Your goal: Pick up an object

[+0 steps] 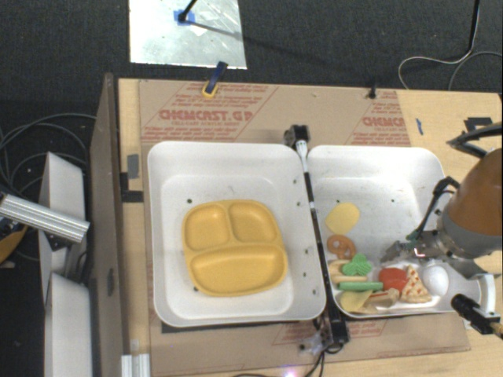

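Note:
Several toy foods lie in the front part of the right bin (377, 167): a yellow chip (343, 217), a brown pretzel (341, 246), a green broccoli piece (358, 266), a red tomato (392, 276), a pizza slice (417, 290), a white egg (435, 277) and a green bean (361, 287). My gripper (405, 248) hangs low over the right side of this bin, just above and behind the tomato and the egg. The arm's orange band (479, 203) comes in from the right edge. Nothing shows as held.
The left bin (169, 210) holds a yellow divided plate (233, 247). A black divider rail (310, 210) runs between the bins. Cardboard (259, 108) covers the bench behind them. The back half of the right bin is bare white floor.

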Available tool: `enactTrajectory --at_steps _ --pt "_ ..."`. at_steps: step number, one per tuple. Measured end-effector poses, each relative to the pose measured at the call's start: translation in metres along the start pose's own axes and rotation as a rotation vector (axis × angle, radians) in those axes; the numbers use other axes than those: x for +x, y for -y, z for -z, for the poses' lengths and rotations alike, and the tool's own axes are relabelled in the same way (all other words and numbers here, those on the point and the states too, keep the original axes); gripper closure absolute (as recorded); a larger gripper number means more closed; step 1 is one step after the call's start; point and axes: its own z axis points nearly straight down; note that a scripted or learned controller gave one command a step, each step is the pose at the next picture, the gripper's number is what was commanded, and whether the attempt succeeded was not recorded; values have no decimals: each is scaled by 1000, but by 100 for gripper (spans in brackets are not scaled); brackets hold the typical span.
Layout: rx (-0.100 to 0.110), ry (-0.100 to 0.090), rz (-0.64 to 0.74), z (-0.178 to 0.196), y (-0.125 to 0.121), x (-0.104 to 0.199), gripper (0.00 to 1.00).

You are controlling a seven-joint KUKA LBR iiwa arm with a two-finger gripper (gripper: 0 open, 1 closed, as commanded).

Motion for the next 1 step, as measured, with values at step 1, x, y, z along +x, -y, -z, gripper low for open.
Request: enactTrajectory --at_steps 1 --pt "-23 7 13 92 -139 -7 0"
